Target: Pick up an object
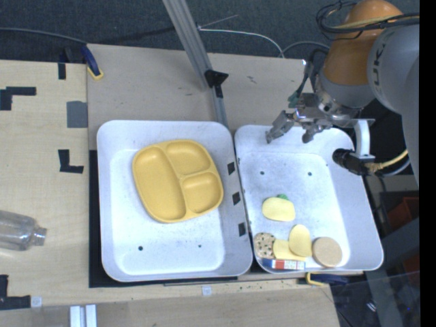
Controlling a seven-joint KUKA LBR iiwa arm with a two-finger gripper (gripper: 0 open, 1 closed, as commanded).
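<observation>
Toy food is what's on offer, all bunched in the right bin (354, 203), toward its near edge. Nothing has been singled out yet, so I'd go for the pale yellow lemon-looking piece (278, 208), which sits a bit farther back than the rest with bare floor around it.

My guess is it's hollow plastic: very light, stiff, smooth and a bit slippery, not fragile at all. Its long axis runs roughly left to right, slightly tilted, with a little green stem nub on the far side, so it sort of points away from the camera. I'd pinch it across the short axis, fingers coming in from near and far, right at the fat middle so it doesn't squirt out.

The other stuff is harder: a yellow pear-ish lump (300, 240), a round tan disc (328, 251), a speckled cookie (263, 240) and a flat red and white thing (283, 264) are all touching or overlapping near the front wall, so fingers would bump neighbours. Hard to tell exactly what the flat one is from this angle.

End effector (294, 131) hangs over the far rim of the right bin, fingers spread apart with nothing between them, well apart from the food. The yellow divided plate (178, 180) sits alone in the left bin (112, 182), and a clear bottle (19, 230) lies on the tabletop (41, 148) at far left.
</observation>
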